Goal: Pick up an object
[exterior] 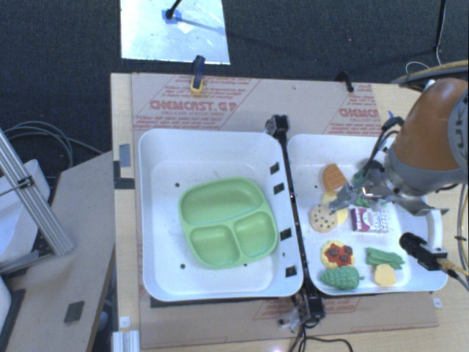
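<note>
In the right bin lie all the small toy foods, crowded toward its middle and near edge. The gripper reaches in from the right and hangs low over the upper part of this cluster, its grey fingers angled toward the left; how far apart they stand cannot be told, and nothing is seen held between them. Just under and beside the fingertips lies a pale yellow piece, partly hidden by the gripper, so its shape and long axis cannot be judged. The orange bread-like piece sits just above the fingers, its long axis running from upper left to lower right. The round speckled cookie lies just left of the yellow piece, touching or nearly so. A small pink-and-white carton lies flat to the right, below the wrist. Nearer the front edge sit a pizza-like disc, a bumpy green vegetable, a green bean pod lying roughly across, and a yellow lump. The left bin holds a green divided tray, tilted slightly, well apart from the gripper.
</note>
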Robot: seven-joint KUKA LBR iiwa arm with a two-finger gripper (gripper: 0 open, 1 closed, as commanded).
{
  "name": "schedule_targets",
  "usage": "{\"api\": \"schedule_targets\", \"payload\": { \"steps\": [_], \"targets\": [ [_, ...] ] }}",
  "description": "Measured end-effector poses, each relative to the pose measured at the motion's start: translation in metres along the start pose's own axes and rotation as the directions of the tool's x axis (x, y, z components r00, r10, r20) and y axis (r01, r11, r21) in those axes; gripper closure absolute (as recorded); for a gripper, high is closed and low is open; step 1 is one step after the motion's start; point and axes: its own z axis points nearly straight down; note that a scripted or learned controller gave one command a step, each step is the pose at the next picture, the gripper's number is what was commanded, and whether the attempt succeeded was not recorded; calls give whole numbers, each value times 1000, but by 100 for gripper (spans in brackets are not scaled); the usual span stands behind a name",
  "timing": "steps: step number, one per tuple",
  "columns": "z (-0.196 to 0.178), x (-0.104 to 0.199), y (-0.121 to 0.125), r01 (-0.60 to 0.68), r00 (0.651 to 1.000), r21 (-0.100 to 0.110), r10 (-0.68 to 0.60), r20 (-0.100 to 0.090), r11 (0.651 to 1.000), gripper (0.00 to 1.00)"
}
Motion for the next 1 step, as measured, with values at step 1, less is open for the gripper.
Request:
{"api": "schedule_targets", "payload": {
  "steps": [1],
  "targets": [
    [102,4,-42,1,1000,5,-1,-1,1000,0]
  ]
}}
